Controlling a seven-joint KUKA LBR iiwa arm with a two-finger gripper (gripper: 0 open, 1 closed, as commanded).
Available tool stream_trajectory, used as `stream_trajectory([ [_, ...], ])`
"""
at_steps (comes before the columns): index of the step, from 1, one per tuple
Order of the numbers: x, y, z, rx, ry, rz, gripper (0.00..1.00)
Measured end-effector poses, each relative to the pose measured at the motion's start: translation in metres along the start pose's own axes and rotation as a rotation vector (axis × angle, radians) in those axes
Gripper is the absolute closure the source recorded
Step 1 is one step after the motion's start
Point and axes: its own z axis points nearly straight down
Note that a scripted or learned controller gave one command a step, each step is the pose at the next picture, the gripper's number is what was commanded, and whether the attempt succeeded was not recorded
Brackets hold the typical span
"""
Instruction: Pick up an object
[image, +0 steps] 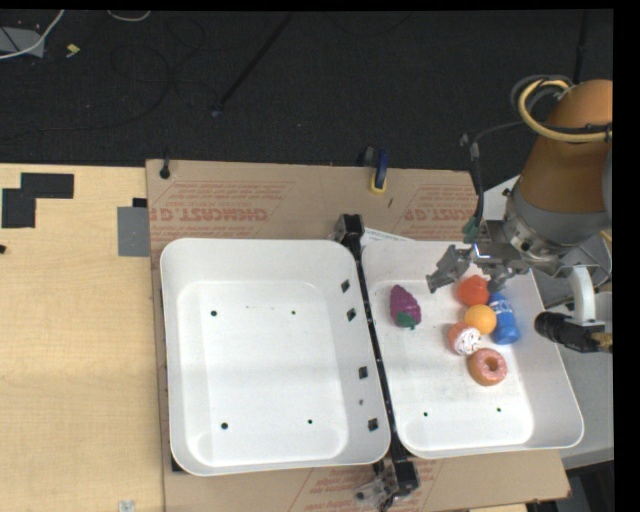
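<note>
The right bin (520, 420) holds a cluster of toys. A purple eggplant (403, 305) lies apart at the left. To its right sit a red-orange ball (472, 292), an orange ball (481, 319), a blue piece (506, 326), a white red-dotted piece (466, 341) and a pink-brown donut (488, 367). My gripper (471, 271) hangs over the bin's far right part, just above the red-orange ball. It is open, its dark fingers spread left and right, with nothing between them.
The left bin (190, 300) lies beside the right one, with a black clip strip (360, 320) along the shared wall. The grey arm body (560, 190) with cables fills the upper right. A black fixture (570, 330) sits at the right bin's edge.
</note>
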Motion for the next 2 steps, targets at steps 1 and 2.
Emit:
stream_trajectory([
  [1, -0.005, -0.034, 0.162, 0.012, 0.003, 0.002, 0.00],
  [2, -0.039, -0.081, 0.173, 0.004, 0.002, 0.003, 0.00],
])
